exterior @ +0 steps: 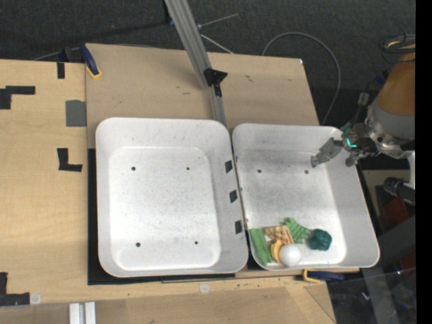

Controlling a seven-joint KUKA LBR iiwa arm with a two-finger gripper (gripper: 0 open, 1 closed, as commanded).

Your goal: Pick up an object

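A single camera is fixed above the bench (169, 73) and looks down at a slant, from far enough to take in both white bins: the left bin (162, 130) toward 9 o'clock, the right bin (283, 137) toward 3 o'clock. The arm (395, 106) enters at 3 o'clock.

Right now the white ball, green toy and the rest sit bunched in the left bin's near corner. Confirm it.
Wrong bin. The camera view shows the white ball, green toy and the rest bunched in the near corner of the right bin.
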